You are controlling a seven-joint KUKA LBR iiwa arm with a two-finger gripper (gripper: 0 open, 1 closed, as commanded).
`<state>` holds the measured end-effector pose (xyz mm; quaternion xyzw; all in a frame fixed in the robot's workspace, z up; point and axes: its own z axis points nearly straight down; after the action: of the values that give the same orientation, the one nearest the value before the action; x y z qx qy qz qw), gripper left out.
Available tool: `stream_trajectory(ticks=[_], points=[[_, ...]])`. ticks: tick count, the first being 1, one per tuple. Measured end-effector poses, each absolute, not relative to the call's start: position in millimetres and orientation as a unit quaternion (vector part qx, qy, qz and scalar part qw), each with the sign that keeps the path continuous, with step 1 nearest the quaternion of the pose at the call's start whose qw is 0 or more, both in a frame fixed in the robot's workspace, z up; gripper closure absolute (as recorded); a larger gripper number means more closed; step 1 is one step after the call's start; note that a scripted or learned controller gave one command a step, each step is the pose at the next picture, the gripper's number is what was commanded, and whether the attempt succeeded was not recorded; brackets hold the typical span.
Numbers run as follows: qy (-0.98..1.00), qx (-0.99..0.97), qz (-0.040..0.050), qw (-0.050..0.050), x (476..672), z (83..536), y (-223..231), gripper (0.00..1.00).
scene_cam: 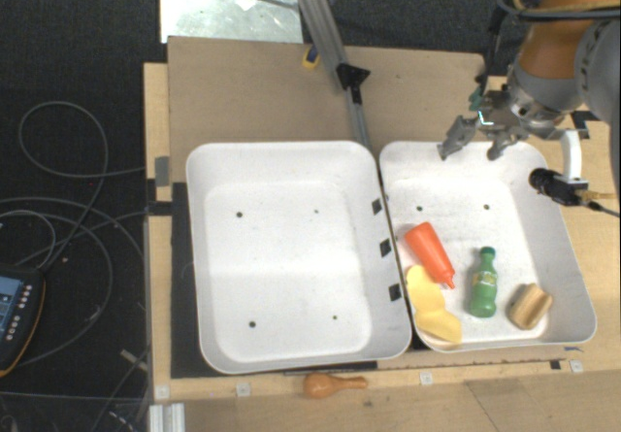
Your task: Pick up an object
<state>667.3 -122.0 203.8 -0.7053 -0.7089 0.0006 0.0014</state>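
The claw (477,144) is seen above the far rim of the right bin (558,226), its two fingers spread apart and nothing gripped between them. No object is touched by it. The objects are grouped well below the claw, toward the near side of that bin — an orange carrot-shaped piece (430,253) lies nearest, tilted, with a yellow banana-like piece (430,308) just beneath it and touching its lower end. A green bottle (482,282) with a yellow label is placed just to the right of these; no writing on the label can be read. A tan block (529,305) is found beside the bottle, near the bin's lower right corner. The left bin (286,255) is set well to the claw's left. On the table (252,90), below both bins, a small brown pear-shaped object (333,383) is left lying.
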Motion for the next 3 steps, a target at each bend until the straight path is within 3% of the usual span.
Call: stream_trajectory(ticks=[1, 3], points=[[-0.710, -0.705, -0.0002, -0.001, 668.2, 206.7, -122.1, 0.00], [-0.708, -0.706, 0.0009, 0.001, 666.3, 122.7, -128.4, 0.00]])
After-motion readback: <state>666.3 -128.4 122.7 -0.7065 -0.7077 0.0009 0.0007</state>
